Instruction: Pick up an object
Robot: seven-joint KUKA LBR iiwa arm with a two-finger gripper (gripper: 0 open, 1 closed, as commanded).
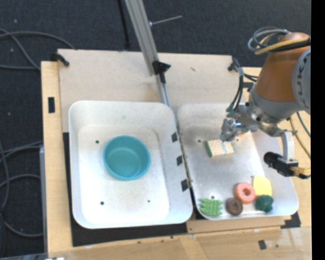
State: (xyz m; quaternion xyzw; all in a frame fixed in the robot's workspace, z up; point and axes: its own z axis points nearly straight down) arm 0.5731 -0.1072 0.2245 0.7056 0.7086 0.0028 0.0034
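My gripper (pixel 228 136) hangs over the right bin (pixel 206 118), just above a flat beige waffle-like piece with a green edge (pixel 219 148). The fingers point down at the piece's far side. Along the right bin's front edge lie a green leafy toy (pixel 210 206), a brown doughnut (pixel 234 207), a pink doughnut (pixel 244 192), a yellow piece (pixel 262 186) and a dark green piece (pixel 265 202). A teal bowl (pixel 127 156) sits in the left bin (pixel 86 199).
A slanted aluminium post (pixel 143 31) rises from the bench behind the bins. Black clips (pixel 180 160) line the seam between the bins. A black and orange fitting (pixel 281 165) sticks out at the right bin's right side.
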